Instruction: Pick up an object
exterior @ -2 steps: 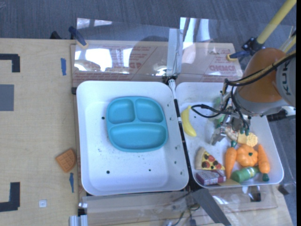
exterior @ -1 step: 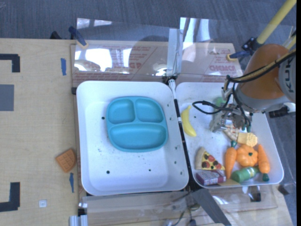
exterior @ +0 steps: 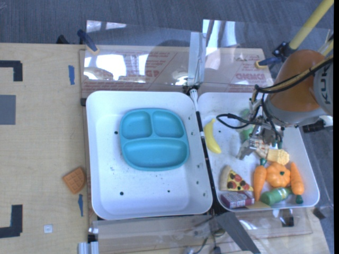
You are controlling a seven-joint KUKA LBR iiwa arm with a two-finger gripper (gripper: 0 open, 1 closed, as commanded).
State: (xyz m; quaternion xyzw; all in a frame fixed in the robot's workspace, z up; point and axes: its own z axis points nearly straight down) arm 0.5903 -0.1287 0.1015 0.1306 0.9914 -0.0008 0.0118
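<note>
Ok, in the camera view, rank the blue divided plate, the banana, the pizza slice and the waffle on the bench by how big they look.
1. Blue divided plate, by far the largest.
2. Banana and pizza slice: too alike to rank.
3. Waffle, a little smaller, though the margin is slim.

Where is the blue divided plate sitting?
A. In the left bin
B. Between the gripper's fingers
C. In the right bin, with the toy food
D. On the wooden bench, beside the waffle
A: the blue divided plate lies alone in the left bin, while the banana and pizza slice lie in the right bin.
</note>
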